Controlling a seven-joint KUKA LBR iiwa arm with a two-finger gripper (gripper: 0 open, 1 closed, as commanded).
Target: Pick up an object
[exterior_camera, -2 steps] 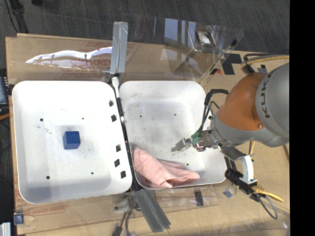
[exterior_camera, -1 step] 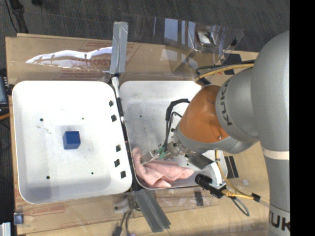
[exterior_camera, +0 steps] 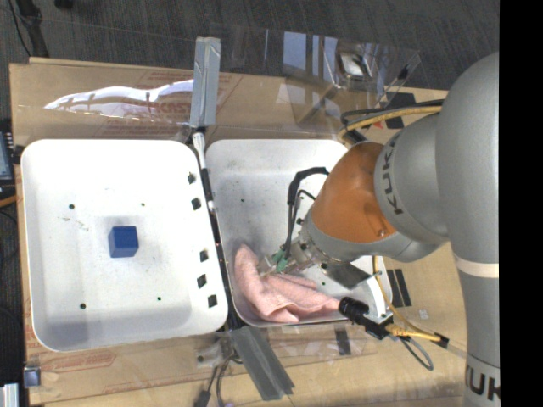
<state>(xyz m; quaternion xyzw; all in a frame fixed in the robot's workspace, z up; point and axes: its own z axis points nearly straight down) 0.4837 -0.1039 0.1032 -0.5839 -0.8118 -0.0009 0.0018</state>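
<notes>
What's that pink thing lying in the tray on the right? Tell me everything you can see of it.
The pink cloth looks like a soft, towel-like fabric, pale pink and crumpled into loose folds. It lies flat in the near left corner of the right bin, its left edge against the bin's wall beside the divider. The gripper is down at its upper edge, seemingly touching it, but whether any fabric is pinched cannot be told. The arm's orange band hangs over its right part.
</notes>
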